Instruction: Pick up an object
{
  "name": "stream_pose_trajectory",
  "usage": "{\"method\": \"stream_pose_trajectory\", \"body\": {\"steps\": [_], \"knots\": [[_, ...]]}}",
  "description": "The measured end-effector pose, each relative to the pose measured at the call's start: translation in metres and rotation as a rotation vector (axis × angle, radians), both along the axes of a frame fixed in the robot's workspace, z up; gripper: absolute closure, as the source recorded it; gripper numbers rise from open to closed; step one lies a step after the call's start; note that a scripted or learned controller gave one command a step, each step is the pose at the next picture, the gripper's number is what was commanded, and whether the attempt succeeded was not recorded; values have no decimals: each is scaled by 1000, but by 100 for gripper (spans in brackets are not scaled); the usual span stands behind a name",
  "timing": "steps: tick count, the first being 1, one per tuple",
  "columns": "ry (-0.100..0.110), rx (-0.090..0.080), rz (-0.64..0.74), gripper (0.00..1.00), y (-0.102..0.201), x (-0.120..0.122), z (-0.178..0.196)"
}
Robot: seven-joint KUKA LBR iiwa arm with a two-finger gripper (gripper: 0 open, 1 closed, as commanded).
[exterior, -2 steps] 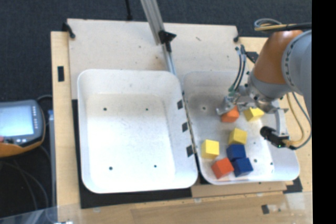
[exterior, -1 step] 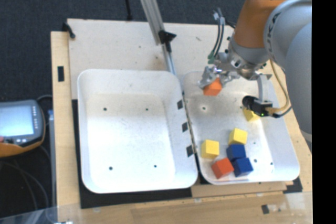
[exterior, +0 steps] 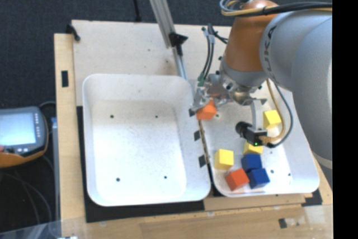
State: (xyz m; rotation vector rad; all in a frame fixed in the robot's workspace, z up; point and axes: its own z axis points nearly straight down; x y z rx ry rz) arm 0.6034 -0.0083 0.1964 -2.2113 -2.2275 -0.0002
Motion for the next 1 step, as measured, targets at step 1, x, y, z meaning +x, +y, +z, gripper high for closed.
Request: {"method": "stream_pose_trajectory", "body": {"steps": [1], "knots": [[-2, 0, 2, 100, 67, -3, 0]]}}
